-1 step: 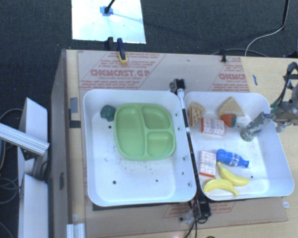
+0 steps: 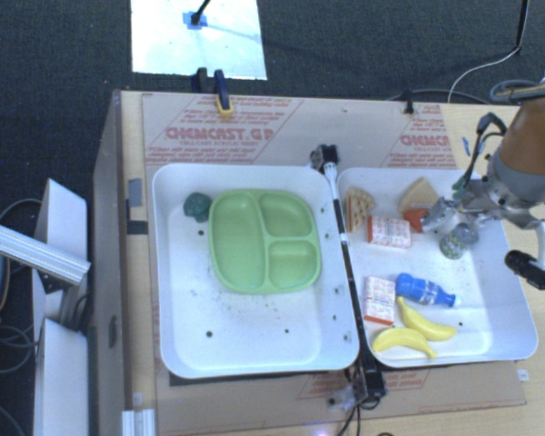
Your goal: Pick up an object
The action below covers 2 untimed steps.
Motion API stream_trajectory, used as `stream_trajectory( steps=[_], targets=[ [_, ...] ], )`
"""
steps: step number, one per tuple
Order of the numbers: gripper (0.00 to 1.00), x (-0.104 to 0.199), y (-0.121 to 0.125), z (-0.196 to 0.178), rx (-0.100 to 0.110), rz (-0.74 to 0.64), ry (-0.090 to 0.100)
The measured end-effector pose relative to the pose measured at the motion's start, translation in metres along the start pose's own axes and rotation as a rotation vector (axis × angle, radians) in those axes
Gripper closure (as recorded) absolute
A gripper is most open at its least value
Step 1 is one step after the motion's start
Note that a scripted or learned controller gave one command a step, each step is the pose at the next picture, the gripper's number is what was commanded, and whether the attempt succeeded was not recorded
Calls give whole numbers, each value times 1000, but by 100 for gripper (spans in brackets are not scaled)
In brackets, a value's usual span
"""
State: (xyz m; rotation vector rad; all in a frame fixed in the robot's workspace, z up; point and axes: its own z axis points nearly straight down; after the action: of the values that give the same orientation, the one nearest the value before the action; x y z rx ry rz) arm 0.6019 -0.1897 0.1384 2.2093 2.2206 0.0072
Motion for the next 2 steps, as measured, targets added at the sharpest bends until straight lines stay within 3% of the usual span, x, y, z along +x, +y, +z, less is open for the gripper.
stream_trajectory(
  steps=[1,2],
  targets=[
    [0,15,32,47,-8,1,-3],
    [0,27,65,53,14,4,1]
  ],
)
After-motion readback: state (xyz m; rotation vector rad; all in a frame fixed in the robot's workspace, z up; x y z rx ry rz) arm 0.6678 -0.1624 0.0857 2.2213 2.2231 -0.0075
